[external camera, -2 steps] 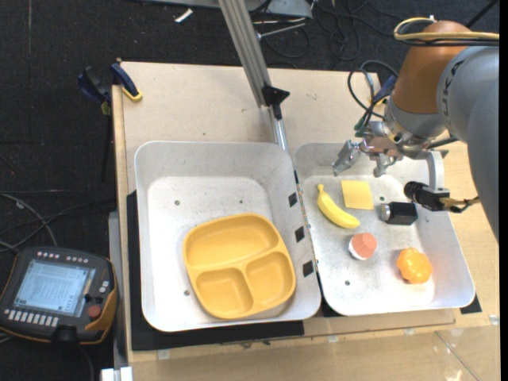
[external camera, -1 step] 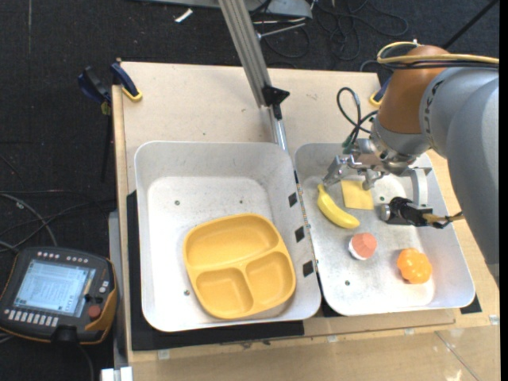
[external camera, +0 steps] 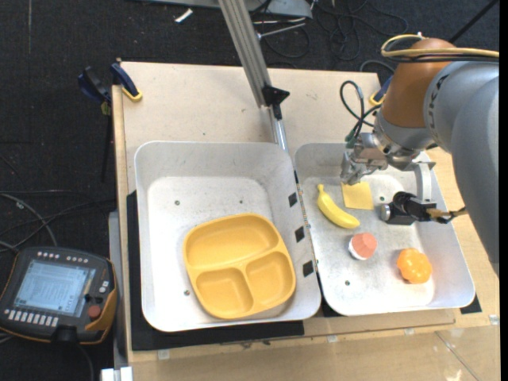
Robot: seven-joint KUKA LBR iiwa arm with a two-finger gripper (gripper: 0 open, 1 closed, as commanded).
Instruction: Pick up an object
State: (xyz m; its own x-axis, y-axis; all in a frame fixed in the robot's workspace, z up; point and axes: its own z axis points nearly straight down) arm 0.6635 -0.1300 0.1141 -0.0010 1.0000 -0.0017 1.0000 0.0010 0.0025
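While end effector (external camera: 355, 167) hovers, banana (external camera: 336, 209) lies diagonal, stem upper-left.

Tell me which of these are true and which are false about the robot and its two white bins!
1. The yellow tray with three sections lies in the left bin. True.
2. The banana sits on the tray. False: it lies in the right bin, beside a flat yellow square.
3. The gripper hangs over the right bin, near the yellow square. True.
4. The orange fruit is in the left bin. False: it lies in the right bin, toward its near right corner.
5. A small red and white round thing lies between the banana and the orange fruit. True.
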